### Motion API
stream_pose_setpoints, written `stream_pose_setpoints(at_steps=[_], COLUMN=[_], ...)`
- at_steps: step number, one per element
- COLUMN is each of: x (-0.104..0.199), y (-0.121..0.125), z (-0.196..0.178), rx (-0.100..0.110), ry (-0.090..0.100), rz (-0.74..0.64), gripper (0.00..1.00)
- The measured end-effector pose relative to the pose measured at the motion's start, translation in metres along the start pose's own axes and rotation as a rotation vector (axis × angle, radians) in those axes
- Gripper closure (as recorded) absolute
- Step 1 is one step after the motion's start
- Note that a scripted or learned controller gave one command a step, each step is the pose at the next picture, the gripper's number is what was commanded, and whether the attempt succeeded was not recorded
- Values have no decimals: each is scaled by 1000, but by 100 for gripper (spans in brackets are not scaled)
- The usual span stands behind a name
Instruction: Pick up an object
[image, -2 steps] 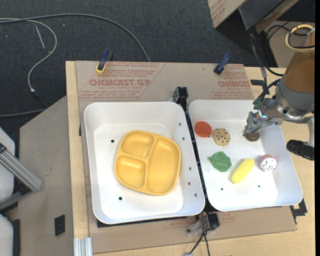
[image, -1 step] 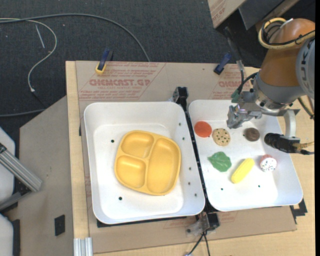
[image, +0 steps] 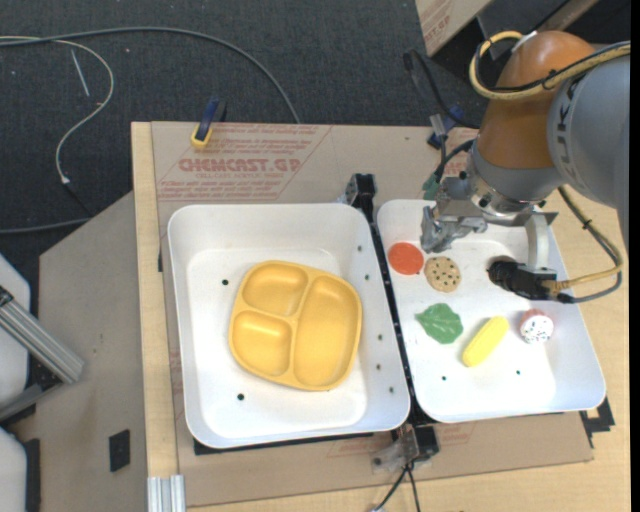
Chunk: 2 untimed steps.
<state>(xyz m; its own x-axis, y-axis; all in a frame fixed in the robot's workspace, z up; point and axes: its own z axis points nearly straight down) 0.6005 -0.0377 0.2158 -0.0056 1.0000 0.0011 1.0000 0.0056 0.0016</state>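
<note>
Right bin (image: 505, 395), nearest items: yellow piece (image: 484, 341), green piece (image: 439, 323), white-and-red ball (image: 536, 327). Behind these lie a cookie (image: 442, 273) and an orange disc (image: 406, 259), side by side. Gripper (image: 440, 238) hangs low just beyond the pair, nothing seen in its grasp; open or closed cannot be determined. Assessed step: approach. Next move calls for centring over one item, likely the cookie, then descending to close on it

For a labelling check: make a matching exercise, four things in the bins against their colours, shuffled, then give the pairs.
Things:
1. divided plate
2. cookie
3. leafy piece
4. flat disc

Colours:
A. green
B. orange-red
C. yellow
D. tan with dark spots

Pairs: 1-C, 2-D, 3-A, 4-B.
</note>
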Motion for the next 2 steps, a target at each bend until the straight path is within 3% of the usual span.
stream_pose_setpoints(at_steps=[2], x=[109], y=[6], z=[8], rx=[1], ry=[1], rz=[-1], gripper=[100])
